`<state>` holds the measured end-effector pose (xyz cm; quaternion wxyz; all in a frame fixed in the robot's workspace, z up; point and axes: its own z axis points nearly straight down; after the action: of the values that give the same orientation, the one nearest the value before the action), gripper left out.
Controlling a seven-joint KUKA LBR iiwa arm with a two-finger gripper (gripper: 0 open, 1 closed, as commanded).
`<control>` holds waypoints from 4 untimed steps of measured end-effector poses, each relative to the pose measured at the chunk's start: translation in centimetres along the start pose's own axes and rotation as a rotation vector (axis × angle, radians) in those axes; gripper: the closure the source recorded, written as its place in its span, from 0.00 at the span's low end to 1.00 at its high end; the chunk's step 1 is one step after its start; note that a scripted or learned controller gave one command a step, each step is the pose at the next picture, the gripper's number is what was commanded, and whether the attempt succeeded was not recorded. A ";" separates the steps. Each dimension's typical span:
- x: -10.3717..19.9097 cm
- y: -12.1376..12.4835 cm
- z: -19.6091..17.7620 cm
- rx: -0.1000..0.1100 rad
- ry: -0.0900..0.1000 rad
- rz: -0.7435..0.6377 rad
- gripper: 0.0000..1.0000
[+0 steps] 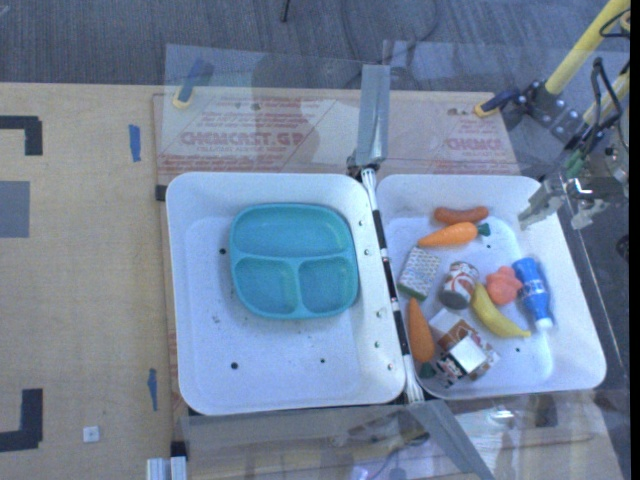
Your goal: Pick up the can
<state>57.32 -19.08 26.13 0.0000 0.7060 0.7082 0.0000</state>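
Banana (496, 314) and grater (421, 272) crowd the can (458, 284).

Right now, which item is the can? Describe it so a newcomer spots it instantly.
Look in the right bin, the one crowded with toy food beside the bin holding the teal plate. Near its middle lies the can, between the grey grater and the banana. It is the short, round one with a white and dark red label.
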 end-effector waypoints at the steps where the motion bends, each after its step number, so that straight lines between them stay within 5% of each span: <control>1: 5.2 -1.5 11.4 -0.002 0.000 0.036 0.00; 2: 8.9 -1.9 16.7 -0.017 -0.010 0.126 0.00; 3: 12.9 -2.7 7.7 0.000 0.000 0.113 0.00; 4: 9.9 -1.8 15.8 -0.017 0.000 0.112 0.00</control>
<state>55.50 -9.23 10.33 0.0057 0.7446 0.6675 0.0060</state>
